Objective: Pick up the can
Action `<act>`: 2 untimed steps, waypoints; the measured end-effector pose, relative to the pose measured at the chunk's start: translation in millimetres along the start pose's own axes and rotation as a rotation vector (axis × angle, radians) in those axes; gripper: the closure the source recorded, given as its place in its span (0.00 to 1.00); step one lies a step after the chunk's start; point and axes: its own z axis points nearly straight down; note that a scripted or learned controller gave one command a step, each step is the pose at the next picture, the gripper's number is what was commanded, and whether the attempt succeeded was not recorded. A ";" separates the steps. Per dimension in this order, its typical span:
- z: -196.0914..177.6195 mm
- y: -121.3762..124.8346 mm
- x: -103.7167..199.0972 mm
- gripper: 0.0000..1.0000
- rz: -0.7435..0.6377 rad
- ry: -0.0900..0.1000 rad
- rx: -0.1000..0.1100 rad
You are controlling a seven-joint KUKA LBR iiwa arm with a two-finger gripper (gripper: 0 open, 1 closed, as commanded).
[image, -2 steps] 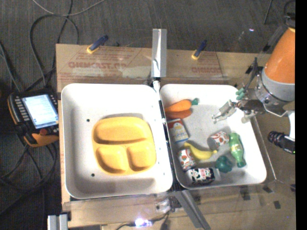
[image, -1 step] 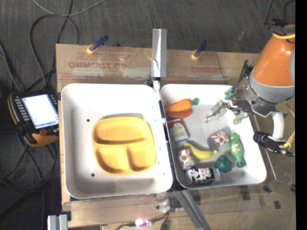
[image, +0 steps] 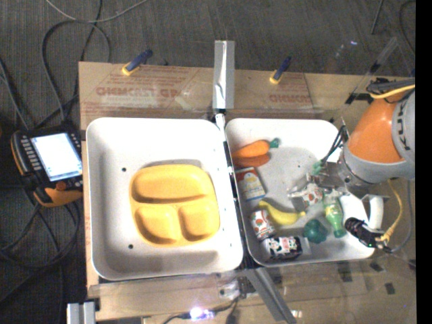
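1. Gripper (image: pixel 314 184): low in the right bin (image: pixel 283 128), among clutter; whether released or clenched cannot be told.
2. Can (image: pixel 262 223): one, lying on its side at the gripper's 8 o'clock, touching the banana (image: pixel 282 214).
3. Risk: crowding; the gripper may well snag a neighbour instead.
4. Count: one carrot (image: pixel 251 151), one banana, one green bottle (image: pixel 334 216), one yellow tray (image: pixel 175 202) in the left bin (image: pixel 108 181).
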 end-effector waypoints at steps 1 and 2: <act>30.9 19.1 16.2 0.00 0.029 0.001 -0.008; 22.1 18.6 14.6 1.00 0.031 -0.001 -0.007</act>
